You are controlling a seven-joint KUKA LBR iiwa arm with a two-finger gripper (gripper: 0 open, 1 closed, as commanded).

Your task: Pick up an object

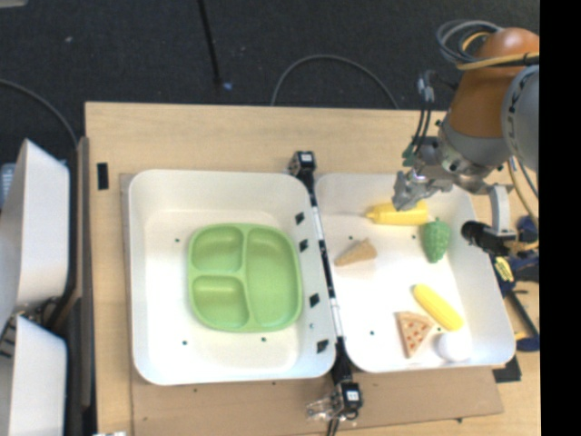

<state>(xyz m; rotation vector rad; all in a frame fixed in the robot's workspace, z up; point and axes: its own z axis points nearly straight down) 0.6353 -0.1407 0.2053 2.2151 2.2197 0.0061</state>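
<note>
Gripper (413, 192) is being positioned over yellow corn (398, 213); jaw state indeterminable. Probably light, stiff, slippery; midsection grasp advised.

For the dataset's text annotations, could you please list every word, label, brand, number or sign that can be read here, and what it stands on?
None: no text can be read.
The green divided plate, the two white bins, the toy foods such as the pizza slice, and the arm carry no visible lettering.
</note>
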